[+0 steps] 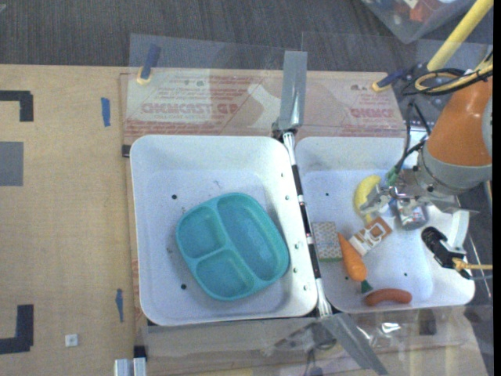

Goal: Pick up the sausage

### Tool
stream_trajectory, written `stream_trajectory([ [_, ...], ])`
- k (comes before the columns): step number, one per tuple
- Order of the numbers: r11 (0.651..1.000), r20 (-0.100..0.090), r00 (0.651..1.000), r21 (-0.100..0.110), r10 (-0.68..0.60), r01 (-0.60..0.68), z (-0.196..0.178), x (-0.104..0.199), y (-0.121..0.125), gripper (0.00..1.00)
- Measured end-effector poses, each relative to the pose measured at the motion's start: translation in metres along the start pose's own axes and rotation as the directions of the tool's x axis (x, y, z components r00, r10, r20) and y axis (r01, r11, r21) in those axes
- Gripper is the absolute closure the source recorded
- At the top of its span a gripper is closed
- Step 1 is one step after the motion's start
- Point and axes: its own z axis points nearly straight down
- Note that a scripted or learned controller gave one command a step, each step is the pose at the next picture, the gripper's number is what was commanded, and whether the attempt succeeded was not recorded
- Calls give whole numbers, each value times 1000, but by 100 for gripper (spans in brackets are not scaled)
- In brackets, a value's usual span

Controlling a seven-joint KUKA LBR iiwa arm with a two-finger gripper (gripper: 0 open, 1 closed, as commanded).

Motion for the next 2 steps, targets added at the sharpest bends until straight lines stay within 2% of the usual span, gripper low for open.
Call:
stream_trajectory([
  [1,1000,2,1000,-4,6,-6,-10,-3,0,100],
  [2,971,3,971,-4,-238,238,-51,-15,3,100],
])
